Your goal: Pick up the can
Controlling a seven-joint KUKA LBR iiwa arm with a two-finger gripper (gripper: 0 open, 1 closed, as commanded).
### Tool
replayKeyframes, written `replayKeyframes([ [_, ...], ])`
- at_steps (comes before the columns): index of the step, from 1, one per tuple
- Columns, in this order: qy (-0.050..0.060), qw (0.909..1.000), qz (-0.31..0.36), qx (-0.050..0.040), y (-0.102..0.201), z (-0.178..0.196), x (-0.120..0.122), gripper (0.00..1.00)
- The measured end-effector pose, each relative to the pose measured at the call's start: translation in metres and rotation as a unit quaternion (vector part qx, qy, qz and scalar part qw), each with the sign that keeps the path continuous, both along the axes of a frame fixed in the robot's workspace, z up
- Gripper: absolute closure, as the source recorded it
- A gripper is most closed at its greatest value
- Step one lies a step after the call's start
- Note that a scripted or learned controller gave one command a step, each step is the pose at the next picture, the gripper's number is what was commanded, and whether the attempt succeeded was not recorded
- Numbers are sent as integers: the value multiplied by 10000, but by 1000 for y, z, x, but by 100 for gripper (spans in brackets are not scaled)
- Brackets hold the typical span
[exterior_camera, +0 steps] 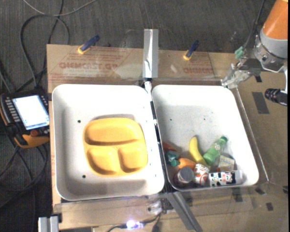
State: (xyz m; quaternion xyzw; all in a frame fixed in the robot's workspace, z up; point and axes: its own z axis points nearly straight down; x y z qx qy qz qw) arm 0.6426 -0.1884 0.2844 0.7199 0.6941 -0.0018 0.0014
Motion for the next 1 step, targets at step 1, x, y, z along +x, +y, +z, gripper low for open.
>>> replayKeyframes([
  [1,3,10000,2,0,0,0,0,0],
])
